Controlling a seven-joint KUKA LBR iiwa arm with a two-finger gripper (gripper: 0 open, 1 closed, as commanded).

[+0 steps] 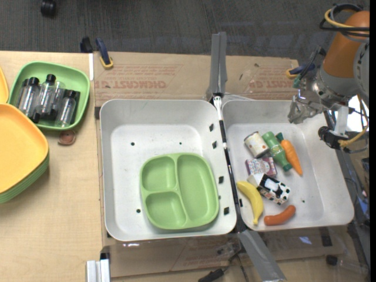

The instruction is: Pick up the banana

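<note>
Curved smooth yellow banana [251, 200] seen near left in right white bin [329, 207]. Pincer [301, 111] state cannot be told. Cardboard-covered surface [176, 78]; dark carpet beyond.

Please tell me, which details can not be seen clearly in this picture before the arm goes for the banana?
- Gripper: small and blurred in the camera view, so its finger opening is unreadable.
- Small packet beside the banana: print too small to read.
- Bottles in the green tray: labels too small.
- Orange plates: cut by the left edge.

Smooth, matt plastic green tray [178, 197] sits in a glossy white plastic bin [117, 175]; cardboard [153, 78] underneath looks matt.
</note>
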